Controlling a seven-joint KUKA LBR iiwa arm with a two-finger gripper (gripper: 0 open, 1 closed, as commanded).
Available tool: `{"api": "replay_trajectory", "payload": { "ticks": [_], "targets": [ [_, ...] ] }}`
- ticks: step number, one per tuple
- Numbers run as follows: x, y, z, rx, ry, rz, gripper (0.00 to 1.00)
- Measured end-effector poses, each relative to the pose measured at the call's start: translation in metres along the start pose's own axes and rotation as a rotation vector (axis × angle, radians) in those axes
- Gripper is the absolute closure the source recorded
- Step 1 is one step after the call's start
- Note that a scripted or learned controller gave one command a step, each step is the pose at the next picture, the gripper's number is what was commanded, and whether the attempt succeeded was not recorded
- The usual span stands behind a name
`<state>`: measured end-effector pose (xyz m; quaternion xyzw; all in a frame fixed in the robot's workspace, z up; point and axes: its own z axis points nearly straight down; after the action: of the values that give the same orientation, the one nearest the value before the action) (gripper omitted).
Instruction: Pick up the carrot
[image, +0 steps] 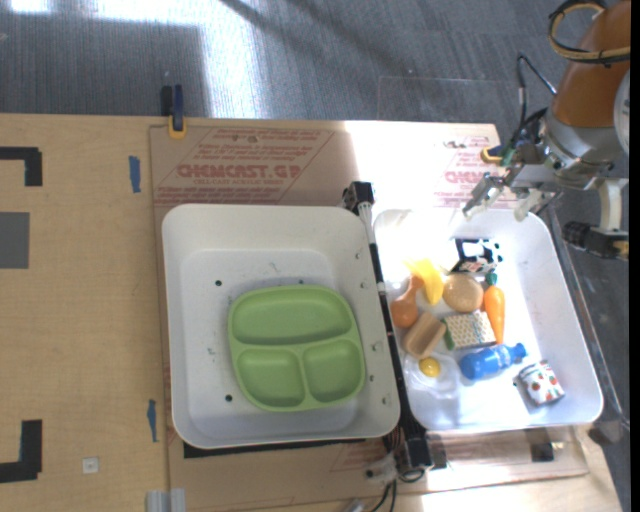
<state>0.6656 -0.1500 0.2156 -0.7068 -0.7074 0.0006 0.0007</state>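
We see two shallow white bins of smooth plastic with rounded corners, side by side on a flat brown cardboard sheet (90, 300) printed with red lettering. The left bin (190, 250) is the larger in view and holds one matte green plate (297, 346), rounded and split into three compartments: one wide one at the far side and two smaller ones nearer us. The right bin (570, 330) holds a cluster of small toy items near its middle.

One grey arm (590, 90) with an orange band reaches in at the far right. Its gripper (506, 198) hangs over the far edge of the right bin with its two thin fingers spread apart and nothing between them.

In the cluster we count one blue bottle (490, 361) lying on its side, one round tan bun (462, 293), one yellow banana-like piece (428, 281), and one white cup with red spots (538, 383) nearest us on the right. The carrot (494, 309), a glossy orange cone with a green top, lies at the right of the cluster, just right of the bun and just beyond the bottle, well apart from the gripper.
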Motion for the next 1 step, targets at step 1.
{"api": "replay_trajectory", "payload": {
  "ticks": [1],
  "targets": [
    [-0.0619,-0.0123,0.0953,-0.03,-0.003,0.047,0.0]
  ]
}}
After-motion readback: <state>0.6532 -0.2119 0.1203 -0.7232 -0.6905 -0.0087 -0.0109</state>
